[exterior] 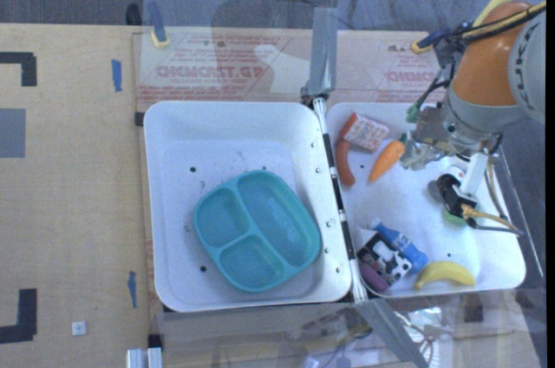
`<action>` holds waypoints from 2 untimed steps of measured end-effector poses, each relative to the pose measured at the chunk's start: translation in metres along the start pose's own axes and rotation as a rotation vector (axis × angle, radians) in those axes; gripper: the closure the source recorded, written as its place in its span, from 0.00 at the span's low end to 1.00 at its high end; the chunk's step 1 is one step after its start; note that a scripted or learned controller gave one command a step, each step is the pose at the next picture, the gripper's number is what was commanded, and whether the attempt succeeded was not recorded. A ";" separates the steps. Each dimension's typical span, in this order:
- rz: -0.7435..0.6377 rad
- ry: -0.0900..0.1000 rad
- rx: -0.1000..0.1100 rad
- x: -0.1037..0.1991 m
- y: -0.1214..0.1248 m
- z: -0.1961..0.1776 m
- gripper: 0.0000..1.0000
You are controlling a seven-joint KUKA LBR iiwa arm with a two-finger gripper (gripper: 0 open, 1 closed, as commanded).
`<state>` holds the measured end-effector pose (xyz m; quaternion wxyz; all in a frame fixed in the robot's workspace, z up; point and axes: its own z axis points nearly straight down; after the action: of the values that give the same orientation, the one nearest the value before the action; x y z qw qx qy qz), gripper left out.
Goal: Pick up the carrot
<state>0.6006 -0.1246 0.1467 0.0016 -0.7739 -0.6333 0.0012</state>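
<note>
Hovering right at the carrot's fat end

claw [414, 151] sits just beside the carrot [386, 161] in the right bin [507, 266]; can't tell its state. Risk: sausage [345, 163] and snack packet [365, 132] crowd close, so it might slip or nudge them.

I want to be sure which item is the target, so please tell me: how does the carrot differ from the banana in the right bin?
The carrot is orange and tapers to a point; the banana is yellow and gently curved. The carrot lies on a slant in the bin's upper half, right beside the claw; the banana lies nearly level at the bottom edge, far from the claw. Both are small, elongated items resting in the right bin.
</note>
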 end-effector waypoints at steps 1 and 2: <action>0.389 0.001 -0.010 0.020 -0.028 0.059 1.00; 0.642 -0.002 0.001 0.044 -0.102 -0.034 1.00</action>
<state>0.5096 -0.0615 0.1813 0.0012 -0.9341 -0.3569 0.0027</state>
